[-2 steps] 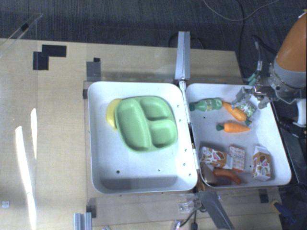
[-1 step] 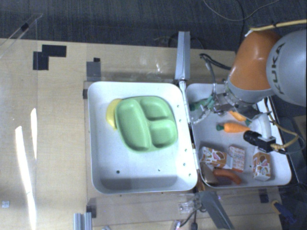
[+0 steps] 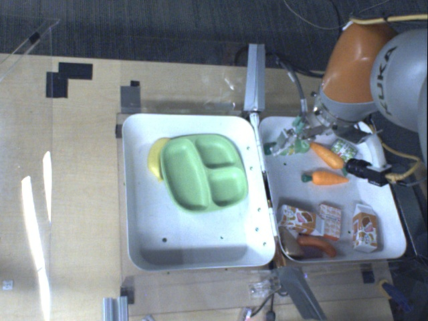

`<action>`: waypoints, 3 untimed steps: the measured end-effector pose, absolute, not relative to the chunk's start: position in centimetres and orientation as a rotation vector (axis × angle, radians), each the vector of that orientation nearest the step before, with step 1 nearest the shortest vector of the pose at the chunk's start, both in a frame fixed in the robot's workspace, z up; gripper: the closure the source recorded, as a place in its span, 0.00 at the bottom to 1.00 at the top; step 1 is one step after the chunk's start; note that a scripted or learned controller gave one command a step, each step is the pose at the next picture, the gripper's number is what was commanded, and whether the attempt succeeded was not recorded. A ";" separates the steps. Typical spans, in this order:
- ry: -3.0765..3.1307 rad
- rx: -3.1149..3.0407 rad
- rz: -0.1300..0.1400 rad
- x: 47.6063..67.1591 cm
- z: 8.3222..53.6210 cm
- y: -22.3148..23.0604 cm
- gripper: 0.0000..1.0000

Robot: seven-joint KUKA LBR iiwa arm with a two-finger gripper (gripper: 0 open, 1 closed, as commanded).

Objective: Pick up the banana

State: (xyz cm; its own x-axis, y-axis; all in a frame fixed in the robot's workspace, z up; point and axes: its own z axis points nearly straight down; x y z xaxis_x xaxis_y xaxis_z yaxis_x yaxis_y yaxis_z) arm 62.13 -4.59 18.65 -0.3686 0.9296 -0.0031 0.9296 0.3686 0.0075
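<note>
The banana point(image 3: 156, 159) lies mostly under the green tray point(image 3: 204, 171) in the left bin point(image 3: 194, 256). The pincer point(image 3: 289, 139) hovers over the right bin point(image 3: 394, 236), its opening unclear. It should approach the banana's exposed left edge.

The arm point(image 3: 391, 65) enters at about two o'clock, its grey casing filling the upper right corner. The orange band point(image 3: 354, 62) sits just inboard of the grey link, toward nine o'clock from it, rounded and facing the camera. Below the band the wrist narrows and angles down toward about eight o'clock. The end effector point(image 3: 294, 138) hangs low at the tip of that line, pointing toward eight o'clock. Its metal parts blur together, too small to read. A dark cable point(image 3: 294, 85) runs along the wrist's eleven o'clock side.
</note>
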 end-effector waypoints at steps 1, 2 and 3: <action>2.683 1.628 0.003 53.7 12.4 -10.0 0.00; 2.963 1.004 0.007 55.3 9.0 -10.0 0.00; 2.959 1.042 0.000 61.4 8.8 -8.4 0.00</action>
